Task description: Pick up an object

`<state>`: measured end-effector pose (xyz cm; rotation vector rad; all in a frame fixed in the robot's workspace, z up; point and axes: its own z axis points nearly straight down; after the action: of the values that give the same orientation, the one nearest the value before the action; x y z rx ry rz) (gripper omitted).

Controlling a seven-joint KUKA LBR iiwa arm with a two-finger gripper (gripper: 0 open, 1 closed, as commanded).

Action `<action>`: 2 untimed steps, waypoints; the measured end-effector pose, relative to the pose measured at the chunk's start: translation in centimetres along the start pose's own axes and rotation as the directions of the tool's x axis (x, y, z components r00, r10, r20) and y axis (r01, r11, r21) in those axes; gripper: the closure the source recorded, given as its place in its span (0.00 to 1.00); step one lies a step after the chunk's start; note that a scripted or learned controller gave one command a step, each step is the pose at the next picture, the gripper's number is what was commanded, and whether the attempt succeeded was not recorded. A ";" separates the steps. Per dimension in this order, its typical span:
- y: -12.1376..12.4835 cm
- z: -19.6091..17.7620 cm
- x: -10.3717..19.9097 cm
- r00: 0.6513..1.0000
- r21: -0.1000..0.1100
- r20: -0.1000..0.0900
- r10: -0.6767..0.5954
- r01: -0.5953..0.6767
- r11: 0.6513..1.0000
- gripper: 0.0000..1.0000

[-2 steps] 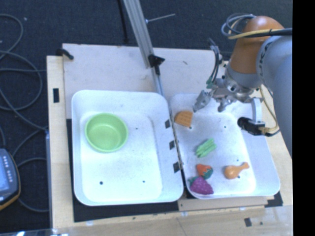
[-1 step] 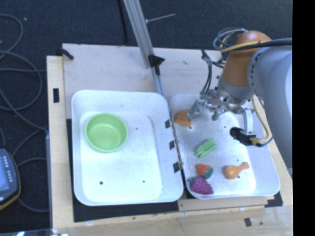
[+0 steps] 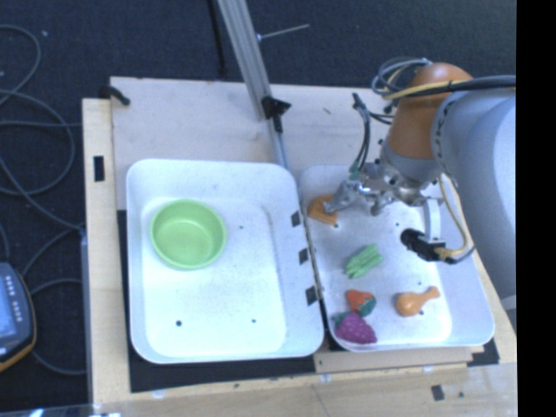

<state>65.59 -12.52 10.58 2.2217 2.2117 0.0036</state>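
**Camera view, from above.** You saw the arm (image 3: 469,146) reach in from the right and bend over the right bin (image 3: 460,320), its bulk hiding that bin's upper right corner. The tool (image 3: 344,198) hung at the bin's upper left corner, just beside an orange piece (image 3: 321,210). Its tip overlapped the piece's right end, so you could not tell touching from apart, nor whether the tool was released or clenched. Lower in the bin lay a green piece (image 3: 363,260), a red piece (image 3: 360,301) touching purple grapes (image 3: 355,327), and an orange drumstick (image 3: 415,301), all small and blurred. The left bin (image 3: 217,320) held a green bowl (image 3: 188,233). The worktop (image 3: 191,111) was cut off at the bottom edge.
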 end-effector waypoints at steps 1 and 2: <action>0.2 -1.4 -0.1 1.000 -0.006 0.000 0.002 -0.002 1.000 1.00; 0.3 -7.8 -0.8 1.000 -0.001 -0.001 0.001 -0.001 1.000 1.00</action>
<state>65.86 -13.26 18.37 2.2225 2.2107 0.0066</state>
